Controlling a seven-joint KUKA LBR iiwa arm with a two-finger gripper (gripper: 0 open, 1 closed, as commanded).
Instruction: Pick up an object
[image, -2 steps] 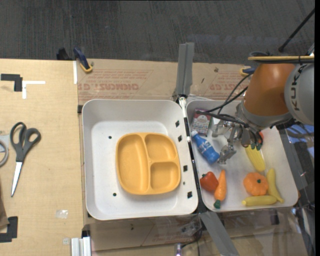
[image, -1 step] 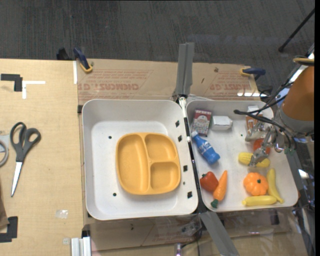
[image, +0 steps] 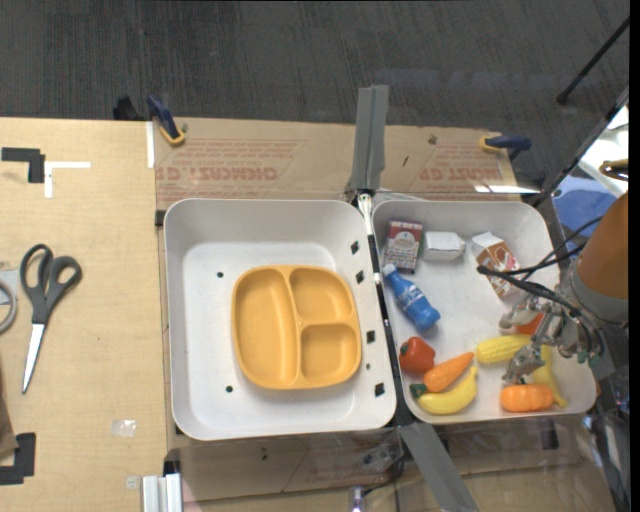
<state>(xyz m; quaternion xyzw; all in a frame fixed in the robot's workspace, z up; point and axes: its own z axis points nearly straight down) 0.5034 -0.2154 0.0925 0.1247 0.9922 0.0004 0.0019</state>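
- Two white bins sit side by side on the tabletop (image: 80, 180); the left bin (image: 190, 330) holds a yellow divided plate (image: 297, 327), and the right bin (image: 455, 290) holds all the loose toys.
- Nearest the hand (image: 530, 345) are the corn cob (image: 503, 348), lying just to its left with its long axis running roughly left to right, and the orange fruit (image: 527, 398), just below it at the bin's near right corner.
- Further left along the near edge lie a banana (image: 447, 400), a carrot (image: 449, 371) set at a slant, and a red pepper (image: 417, 354); a blue bottle (image: 412, 300) lies diagonally near the dividing wall.
- Along the far side sit a small red box (image: 404, 245), a grey packet (image: 444, 246) and a white carton (image: 495, 255).
- Its metal fingers (image: 520, 368) point down and left into the right end of the bin, with cables trailing across the wrist; whether they are spread or closed I cannot tell, and nothing can be seen between them.
- My judgement is that the corn or the orange fruit is the likely target: the hand would need only a slight shift left or toward the near edge, and for the corn the fingers should close across its short width.
- Crowding is the risk, since the corn, orange fruit and bin wall lie close together.
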